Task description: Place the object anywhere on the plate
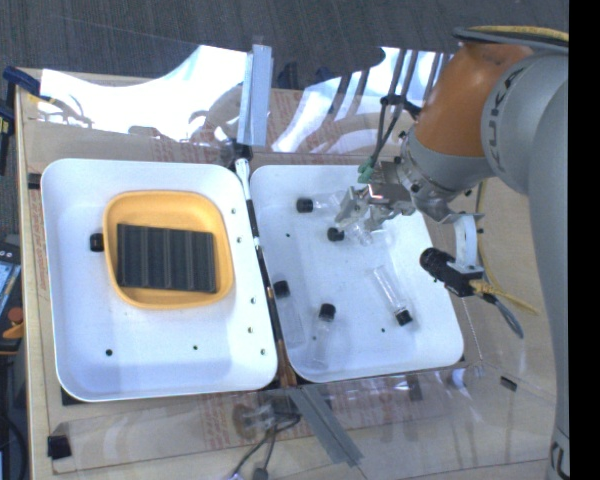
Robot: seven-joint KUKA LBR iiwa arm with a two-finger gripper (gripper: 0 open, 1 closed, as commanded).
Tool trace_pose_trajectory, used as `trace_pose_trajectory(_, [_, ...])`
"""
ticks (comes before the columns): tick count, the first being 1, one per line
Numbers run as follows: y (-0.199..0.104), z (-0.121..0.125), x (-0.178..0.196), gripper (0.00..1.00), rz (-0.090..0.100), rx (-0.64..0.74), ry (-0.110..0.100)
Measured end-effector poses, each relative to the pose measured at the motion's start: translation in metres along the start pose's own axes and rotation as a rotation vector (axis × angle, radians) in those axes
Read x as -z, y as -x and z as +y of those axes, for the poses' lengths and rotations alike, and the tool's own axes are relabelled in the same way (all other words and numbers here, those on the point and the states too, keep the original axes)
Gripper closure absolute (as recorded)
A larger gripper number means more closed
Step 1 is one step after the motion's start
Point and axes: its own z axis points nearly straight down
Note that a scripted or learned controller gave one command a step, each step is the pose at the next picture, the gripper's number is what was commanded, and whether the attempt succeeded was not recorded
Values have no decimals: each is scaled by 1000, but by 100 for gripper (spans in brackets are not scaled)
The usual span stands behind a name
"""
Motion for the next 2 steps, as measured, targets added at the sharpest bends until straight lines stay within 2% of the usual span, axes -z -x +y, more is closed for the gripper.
trace_pose_trajectory(1, [0, 0, 0, 0, 0, 0, 0])
trace_pose_trajectory(2, [-77, 28, -44, 0, 0, 45, -5])
